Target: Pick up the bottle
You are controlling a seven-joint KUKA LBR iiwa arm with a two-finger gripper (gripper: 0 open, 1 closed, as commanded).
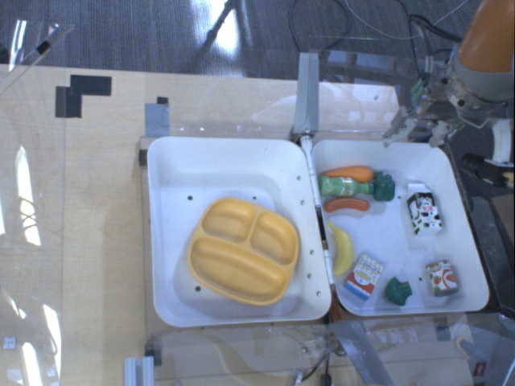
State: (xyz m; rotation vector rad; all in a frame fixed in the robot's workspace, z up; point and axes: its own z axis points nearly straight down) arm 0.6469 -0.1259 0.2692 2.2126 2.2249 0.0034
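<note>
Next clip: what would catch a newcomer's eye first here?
The big yellow divided tray in the left bin stands out first. Next, the cluster of small toy foods in the right bin, with the green bottle lying near the divider. The end effector sits above the right bin's far edge.

The grey arm with its orange band [491, 26] is cut off by the top and right edges; its two-finger gripper [418, 127] is blurred, the fingers too indistinct to read; the curved yellow banana [342, 250] lies partly behind the bins' shared rim; the small printed carton [364, 276] bears markings too small to read.
</note>
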